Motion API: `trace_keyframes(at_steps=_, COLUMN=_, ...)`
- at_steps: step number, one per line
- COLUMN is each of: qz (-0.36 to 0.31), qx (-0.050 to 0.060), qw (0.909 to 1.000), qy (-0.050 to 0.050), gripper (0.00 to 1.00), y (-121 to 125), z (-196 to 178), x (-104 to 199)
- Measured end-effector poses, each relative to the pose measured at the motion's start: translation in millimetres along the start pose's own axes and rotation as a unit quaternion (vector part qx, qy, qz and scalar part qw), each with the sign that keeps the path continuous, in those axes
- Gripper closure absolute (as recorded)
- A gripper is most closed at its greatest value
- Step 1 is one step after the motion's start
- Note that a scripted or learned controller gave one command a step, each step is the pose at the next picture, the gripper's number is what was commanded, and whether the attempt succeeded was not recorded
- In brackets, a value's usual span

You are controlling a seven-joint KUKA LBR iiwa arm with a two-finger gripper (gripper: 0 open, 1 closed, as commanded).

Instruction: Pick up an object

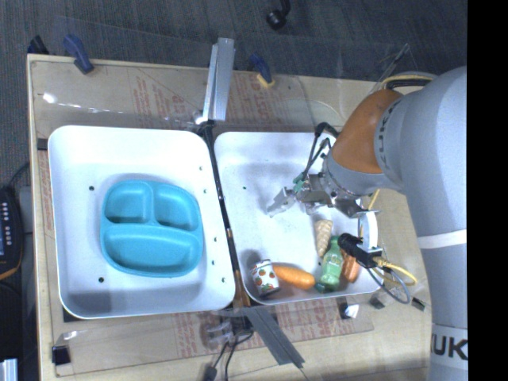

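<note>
You are looking at a light wooden counter (119, 94) carrying two shallow white plastic bins side by side, the left bin (71, 213) touching the right bin (246, 165), with blue clamps (78, 54) along its far edge.

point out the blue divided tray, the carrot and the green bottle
blue divided tray (151, 228): camera view, on its large lower compartment.
carrot (294, 277): camera view, mid-body of the orange piece.
green bottle (330, 267): camera view, on its green body.
</note>
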State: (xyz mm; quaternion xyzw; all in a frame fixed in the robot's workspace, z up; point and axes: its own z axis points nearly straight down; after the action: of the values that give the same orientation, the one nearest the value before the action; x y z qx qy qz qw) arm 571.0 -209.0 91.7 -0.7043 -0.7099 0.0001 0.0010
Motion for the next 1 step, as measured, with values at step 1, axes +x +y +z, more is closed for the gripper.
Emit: trace_keyframes(at_steps=1, qz=0.0, qx=-0.001, qw=1.0, qy=0.0, gripper=0.0, y=-78.2, z=-0.6, x=-0.3)
